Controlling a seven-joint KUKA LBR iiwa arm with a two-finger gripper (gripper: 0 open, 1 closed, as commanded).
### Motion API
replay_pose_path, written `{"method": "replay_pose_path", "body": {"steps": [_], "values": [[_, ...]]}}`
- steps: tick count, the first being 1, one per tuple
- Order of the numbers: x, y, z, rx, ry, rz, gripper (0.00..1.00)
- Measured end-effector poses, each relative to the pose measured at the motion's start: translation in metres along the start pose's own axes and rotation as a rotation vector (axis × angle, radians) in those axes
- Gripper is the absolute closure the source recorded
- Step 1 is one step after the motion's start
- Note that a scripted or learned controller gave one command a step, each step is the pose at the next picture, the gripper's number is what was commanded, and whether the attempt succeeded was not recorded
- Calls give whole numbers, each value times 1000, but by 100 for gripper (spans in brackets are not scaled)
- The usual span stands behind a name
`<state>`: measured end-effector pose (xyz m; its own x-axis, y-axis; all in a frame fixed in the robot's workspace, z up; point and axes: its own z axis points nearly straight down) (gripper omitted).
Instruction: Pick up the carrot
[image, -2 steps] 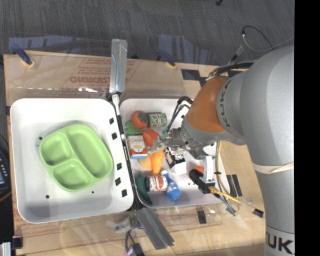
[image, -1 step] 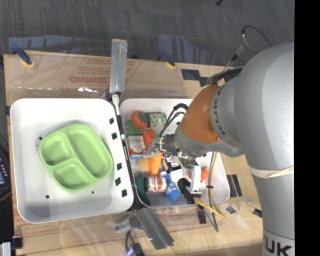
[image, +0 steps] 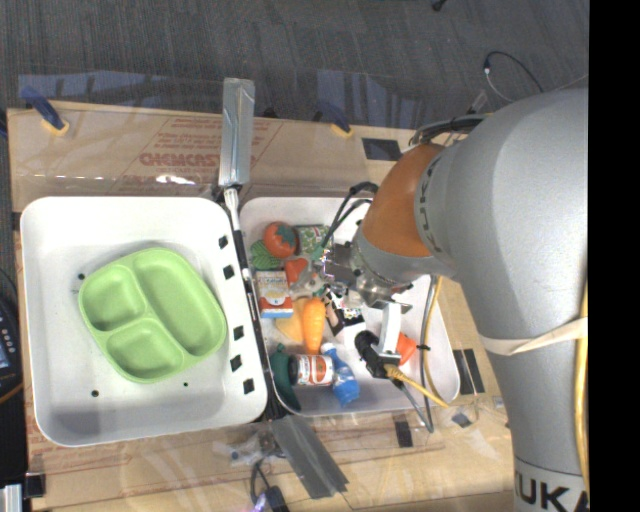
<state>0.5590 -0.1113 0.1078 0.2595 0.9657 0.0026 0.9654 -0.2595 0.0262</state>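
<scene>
Right bin (image: 448, 372) cluttered; carrot (image: 313, 325) upright mid-bin, gripper (image: 338, 300) just beside it, aperture unreadable. Green tray (image: 150, 314) left bin.

The big grey KUKA arm (image: 520, 240) reached in from the right of the camera view, its broad rounded body filling that side. Its orange band (image: 400, 205) sat just above the wrist, where the arm bent downward and to the left. Below the band, the metal wrist section carried black cables looping along its upper edge. The two-finger gripper (image: 350, 300) hung low at the arm's tip, pointing down, its tip too cluttered to read clearly.
</scene>
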Motion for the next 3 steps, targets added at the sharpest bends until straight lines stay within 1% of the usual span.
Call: {"method": "replay_pose_path", "body": {"steps": [1,2,3], "values": [[1,-44,-2,-24,-3,-89,0],[5,-19,0,1,0,34,0],[0,-30,-1,-16,3,-78,0]]}}
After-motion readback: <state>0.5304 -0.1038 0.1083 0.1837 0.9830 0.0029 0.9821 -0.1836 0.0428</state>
